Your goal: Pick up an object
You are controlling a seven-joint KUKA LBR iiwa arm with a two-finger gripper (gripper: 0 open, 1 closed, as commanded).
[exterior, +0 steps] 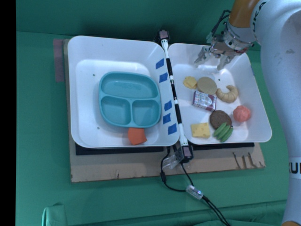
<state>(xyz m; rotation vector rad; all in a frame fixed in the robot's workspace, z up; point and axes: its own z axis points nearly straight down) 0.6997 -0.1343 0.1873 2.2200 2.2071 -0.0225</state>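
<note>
Splayed and gripping nothing, the two-finger metal gripper [210, 59] hangs over the far edge of the right shallow white bin [256, 108]. Below it, mid-bin, lie a round tan cookie [206, 85] and a curved golden croissant [227, 94], touching neither finger.

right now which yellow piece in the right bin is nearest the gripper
The smaller yellow piece by the tan disc, at the pile's top left. The other yellow piece lies far lower, from the gripper.
</note>
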